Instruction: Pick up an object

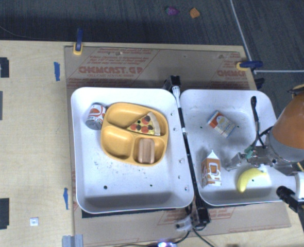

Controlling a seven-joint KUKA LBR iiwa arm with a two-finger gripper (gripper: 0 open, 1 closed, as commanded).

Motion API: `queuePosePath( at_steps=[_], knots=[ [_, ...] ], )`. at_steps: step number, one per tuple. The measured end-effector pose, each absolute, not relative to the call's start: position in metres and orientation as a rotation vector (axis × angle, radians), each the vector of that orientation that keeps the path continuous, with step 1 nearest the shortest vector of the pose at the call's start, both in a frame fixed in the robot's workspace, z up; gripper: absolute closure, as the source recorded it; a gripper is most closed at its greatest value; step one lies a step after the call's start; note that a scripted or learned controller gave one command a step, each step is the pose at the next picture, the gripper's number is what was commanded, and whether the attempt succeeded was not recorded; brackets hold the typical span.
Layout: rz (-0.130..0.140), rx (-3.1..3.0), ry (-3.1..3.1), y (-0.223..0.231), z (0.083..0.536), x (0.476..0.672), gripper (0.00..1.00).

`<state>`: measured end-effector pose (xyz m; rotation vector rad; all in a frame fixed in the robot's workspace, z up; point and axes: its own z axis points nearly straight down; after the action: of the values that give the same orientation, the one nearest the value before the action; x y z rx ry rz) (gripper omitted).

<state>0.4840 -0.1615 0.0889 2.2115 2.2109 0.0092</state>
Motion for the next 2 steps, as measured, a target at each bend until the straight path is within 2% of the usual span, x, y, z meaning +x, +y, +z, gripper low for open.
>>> queuePosePath(
  at_steps=[1,2],
  knots=[
    [0.009,2.211,2.209,-0.1060,0.0890,0.4834,0.00],
    [0.003,2.213,2.198,-0.0989,0.0890,0.4832,0.00]
  ],
)
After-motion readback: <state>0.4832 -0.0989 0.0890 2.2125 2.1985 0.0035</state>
